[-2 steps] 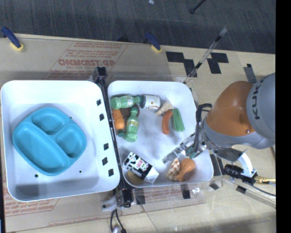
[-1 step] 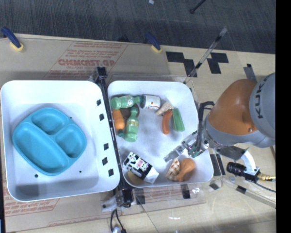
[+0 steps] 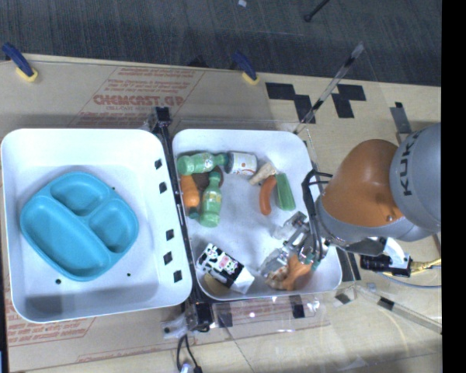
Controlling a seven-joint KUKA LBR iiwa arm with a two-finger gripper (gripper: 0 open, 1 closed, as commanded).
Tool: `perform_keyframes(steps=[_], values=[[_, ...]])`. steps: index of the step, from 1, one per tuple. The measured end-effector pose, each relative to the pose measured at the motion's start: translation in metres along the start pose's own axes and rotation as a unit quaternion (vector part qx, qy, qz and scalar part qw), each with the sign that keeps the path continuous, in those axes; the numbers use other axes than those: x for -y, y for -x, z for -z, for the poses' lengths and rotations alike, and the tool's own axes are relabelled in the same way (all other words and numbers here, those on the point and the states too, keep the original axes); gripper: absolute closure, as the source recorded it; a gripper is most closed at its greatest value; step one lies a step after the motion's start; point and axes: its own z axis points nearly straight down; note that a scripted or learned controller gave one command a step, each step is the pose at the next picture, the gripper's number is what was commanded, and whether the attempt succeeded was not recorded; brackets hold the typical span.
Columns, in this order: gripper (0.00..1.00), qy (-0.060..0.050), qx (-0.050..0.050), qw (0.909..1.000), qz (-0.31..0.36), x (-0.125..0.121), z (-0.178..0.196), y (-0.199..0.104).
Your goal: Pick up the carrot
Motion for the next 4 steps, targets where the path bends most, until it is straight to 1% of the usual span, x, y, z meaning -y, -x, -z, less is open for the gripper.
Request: perform_keyframes(steps=[1,2,3,4], values=[[1.0,-0.001,0.0,1.0,0.006,-0.001,0.011,0.001],[0.0,-0.001,0.0,1.0,0.005,-0.001,0.011,0.001],[1.0,-0.002,0.0,0.9999,0.011,-0.002,0.021,0.001],[0.0,-0.002,0.0,0.9999,0.011,-0.002,0.021,0.001]])
